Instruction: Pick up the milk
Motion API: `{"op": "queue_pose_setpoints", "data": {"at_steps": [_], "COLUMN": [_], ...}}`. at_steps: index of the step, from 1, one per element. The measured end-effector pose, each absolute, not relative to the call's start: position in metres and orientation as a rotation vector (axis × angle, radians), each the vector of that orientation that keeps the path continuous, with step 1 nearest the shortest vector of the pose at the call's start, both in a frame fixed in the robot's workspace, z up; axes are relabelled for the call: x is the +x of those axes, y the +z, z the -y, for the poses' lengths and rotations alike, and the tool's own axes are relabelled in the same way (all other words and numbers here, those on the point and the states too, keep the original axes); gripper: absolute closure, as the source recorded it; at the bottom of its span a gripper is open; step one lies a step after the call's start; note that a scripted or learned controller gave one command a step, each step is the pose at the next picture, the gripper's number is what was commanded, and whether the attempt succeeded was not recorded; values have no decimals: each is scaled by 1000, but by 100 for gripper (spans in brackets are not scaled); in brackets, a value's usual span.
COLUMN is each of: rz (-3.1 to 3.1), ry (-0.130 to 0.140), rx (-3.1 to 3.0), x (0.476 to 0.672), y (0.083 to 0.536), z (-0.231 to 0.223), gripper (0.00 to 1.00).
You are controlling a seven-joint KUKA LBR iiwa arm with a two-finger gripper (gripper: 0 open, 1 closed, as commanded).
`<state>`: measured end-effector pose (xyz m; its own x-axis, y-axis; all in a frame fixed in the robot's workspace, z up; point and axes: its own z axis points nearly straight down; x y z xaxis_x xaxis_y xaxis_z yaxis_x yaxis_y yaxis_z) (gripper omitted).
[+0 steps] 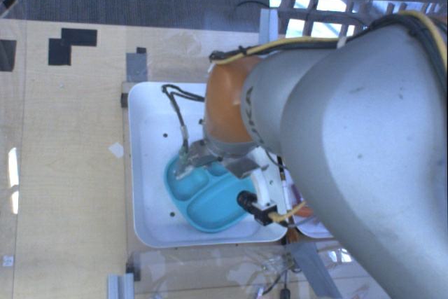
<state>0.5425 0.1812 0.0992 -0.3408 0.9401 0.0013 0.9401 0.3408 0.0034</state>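
Observation:
My grey arm with its orange band point(224, 108) reaches in from the right and covers most of the right side of the camera view. The gripper point(190, 162) hangs low over the left white bin point(150, 115), right at the upper left rim of a blue divided plate point(206, 206) that lies in the bin's front half. The wrist body hides most of the gripper from above. A black cable point(175, 105) loops from the wrist across the bin floor.
The wooden bench point(63, 171) stretches to the left of the bin, with black tape marks point(70, 44) at its back. A small part of the right bin point(308, 226) peeks out below the arm.

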Motion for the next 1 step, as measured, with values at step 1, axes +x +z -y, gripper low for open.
{"op": "queue_pose_setpoints", "data": {"at_steps": [1], "rz": [-2602], "ry": [6], "rx": [1754], "x": [592], "y": [205], "z": [-199], "gripper": [0]}}
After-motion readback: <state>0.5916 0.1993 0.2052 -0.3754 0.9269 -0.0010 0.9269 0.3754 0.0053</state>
